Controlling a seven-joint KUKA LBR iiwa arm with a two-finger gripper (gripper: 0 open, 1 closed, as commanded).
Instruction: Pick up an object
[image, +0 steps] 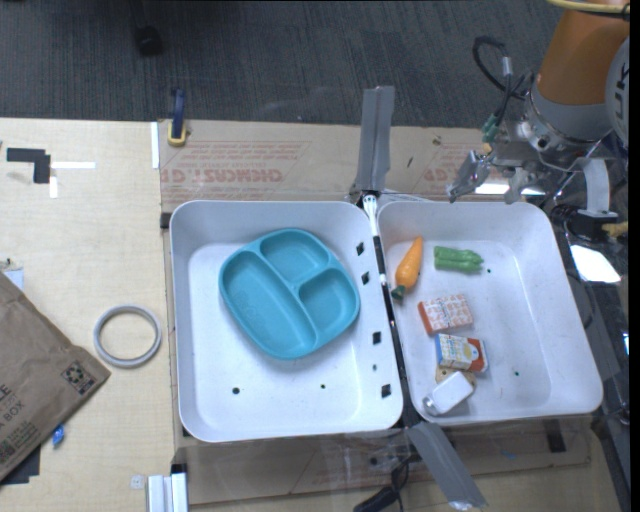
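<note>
Camera view, as we log it:

- Left bin (200, 400): we find one blue divided plate (290, 292) with three compartments, lying flat near the middle.
- Right bin (570, 330): we count five objects, all resting on the floor of the bin.
- Carrot (408, 263): orange, tilted, close to the wall shared with the left bin, its green end pointing down-left.
- Green vegetable (458, 260): lying crosswise, just beside the carrot, on its right.
- Red-and-white packet (445, 313): below the carrot and the green vegetable, apart from both.
- Orange packet (462, 353): just below the red-and-white packet.
- White item (450, 393): touching the lower edge of the orange packet, near the front wall.
- Gripper (478, 178): we place it above the far rim of the right bin, well apart from every object; nothing sits between its fingers, and we cannot tell how far they are spread.
- Bench outside the bins: a tape ring (127, 334) to the left, and a brown cardboard box (35, 385) at the left edge.
</note>
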